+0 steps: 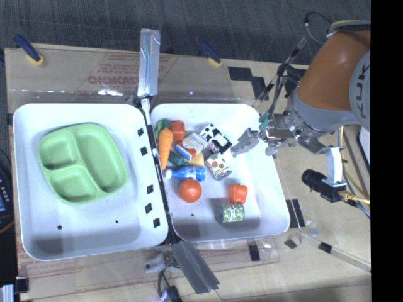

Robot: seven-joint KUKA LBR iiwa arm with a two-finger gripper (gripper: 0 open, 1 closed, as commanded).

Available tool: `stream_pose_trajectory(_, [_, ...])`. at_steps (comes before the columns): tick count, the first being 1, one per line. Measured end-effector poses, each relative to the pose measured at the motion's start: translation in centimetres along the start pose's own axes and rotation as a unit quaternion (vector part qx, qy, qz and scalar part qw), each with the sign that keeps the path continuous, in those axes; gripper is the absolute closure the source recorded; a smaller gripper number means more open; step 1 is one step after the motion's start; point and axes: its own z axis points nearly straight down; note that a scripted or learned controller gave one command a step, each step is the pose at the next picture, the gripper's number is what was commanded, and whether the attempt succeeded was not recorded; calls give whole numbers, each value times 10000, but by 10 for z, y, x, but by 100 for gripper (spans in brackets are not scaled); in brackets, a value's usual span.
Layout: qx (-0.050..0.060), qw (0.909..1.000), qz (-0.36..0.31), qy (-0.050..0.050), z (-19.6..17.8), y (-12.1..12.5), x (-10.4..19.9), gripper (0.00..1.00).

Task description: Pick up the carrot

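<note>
Now, look first at the tabletop [315, 257], which carries two shallow white bins side by side. Your left bin [31, 231] holds a green divided plate [82, 161]. Your right bin [271, 200] holds a scatter of toy food and small packs.

Next, the arm [330, 74] comes in from the right, grey with its orange band, and its gripper [245, 141] hangs over the right bin's upper right part, near a black-and-white pack [214, 136]. You cannot tell from this view whether the fingers are spread or pressed together, and you see nothing between them.

Then find the carrot [164, 147]. It lies in the right bin against the left wall, running roughly top to bottom, well apart from the gripper. A red piece [178, 131] sits just beside its top end. Lower down you see a tomato [189, 190], a small red pepper [237, 194] and a green can [232, 214] near the front wall.
</note>
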Motion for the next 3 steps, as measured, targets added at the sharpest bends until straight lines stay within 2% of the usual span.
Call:
stream_pose_trajectory(1, [17, 9922, 1244, 2, 134, 17, 21, 0])
stream_pose_trajectory(2, [-14, 9938, -1110, -4, 185, -23, -43, 0])
stream_pose_trajectory(3, [-24, 9935, -1140, -12, 175, -22, -43, 100])
